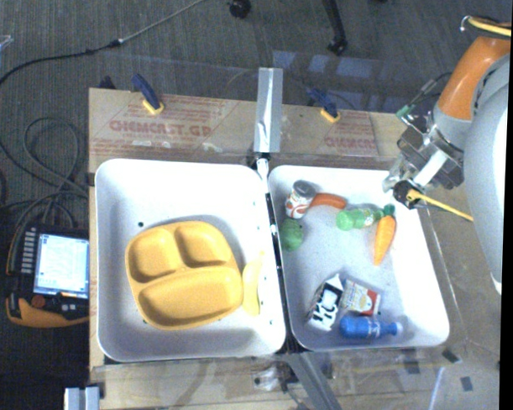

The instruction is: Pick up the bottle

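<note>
Clutter is the main hazard. The tool (411, 176) hangs over the far right corner of the right bin (409, 281), above the things and touching none of them. From this slanting view I cannot tell whether it is set wide or narrow, and nothing shows in its grip.

Two things in that bin could pass for the bottle. A blue bottle (368, 328) lies on its side against the near wall, well apart from the tool. A green bottle (357, 218) lies on its side near the tool, with a carrot (384, 235) just beside it. The first risk, as I judge it, is picking the wrong one, or coming down between the green bottle and the carrot and closing on both.

The blue bottle is harder to reach. A black and white carton (326, 305) and a red and white box (364, 300) sit just behind it, seemingly touching, and the bin wall rises close in front. A descent there could strike the wall or a box and knock the bottle aside.

Both bottles are round and lying down, so a grasp off centre would likely roll them away or let them slip during the lift. A grip across the body, not along it, looks safer.
</note>
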Tool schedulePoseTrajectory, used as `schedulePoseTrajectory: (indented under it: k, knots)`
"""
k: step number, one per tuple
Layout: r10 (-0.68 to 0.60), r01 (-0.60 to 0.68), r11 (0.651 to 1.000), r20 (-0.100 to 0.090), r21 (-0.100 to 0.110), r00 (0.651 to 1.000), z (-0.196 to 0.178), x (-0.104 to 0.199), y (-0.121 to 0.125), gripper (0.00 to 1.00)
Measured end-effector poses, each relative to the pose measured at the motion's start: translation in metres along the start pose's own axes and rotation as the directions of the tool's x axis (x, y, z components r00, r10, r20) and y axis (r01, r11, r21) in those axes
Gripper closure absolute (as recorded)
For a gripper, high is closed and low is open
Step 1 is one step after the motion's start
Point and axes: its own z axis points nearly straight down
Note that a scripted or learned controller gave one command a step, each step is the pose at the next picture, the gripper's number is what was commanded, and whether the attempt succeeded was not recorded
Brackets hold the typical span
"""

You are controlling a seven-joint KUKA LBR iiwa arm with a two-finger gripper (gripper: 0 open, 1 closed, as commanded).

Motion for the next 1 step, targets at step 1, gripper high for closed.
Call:
schedulePoseTrajectory:
  k: [1]
  knots:
    - [0.426,-0.426,0.905,0.000,0.000,0.905,0.1086,0.0106,0.0042,1.00]
